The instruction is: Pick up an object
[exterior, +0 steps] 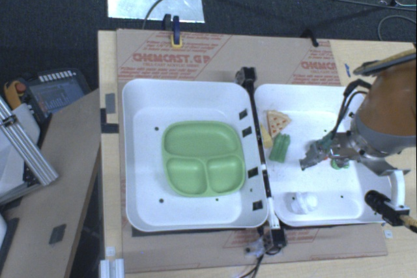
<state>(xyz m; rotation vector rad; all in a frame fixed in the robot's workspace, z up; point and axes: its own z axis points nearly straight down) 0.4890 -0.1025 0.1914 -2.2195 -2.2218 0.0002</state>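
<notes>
Grey KUKA arm with orange band [391,101] reaches from right over right shallow white bin [352,213]. Hand [311,158] low near bin centre; cannot tell whether it grips anything. Small green round object [337,164] just beside hand. Green rectangular block [279,147] and tan waffle-like wedge [276,121] near bin's left wall. White cap-like object [302,203] near front edge. Left white bin [140,140] holds pale green three-compartment plastic tray [199,157].
</notes>
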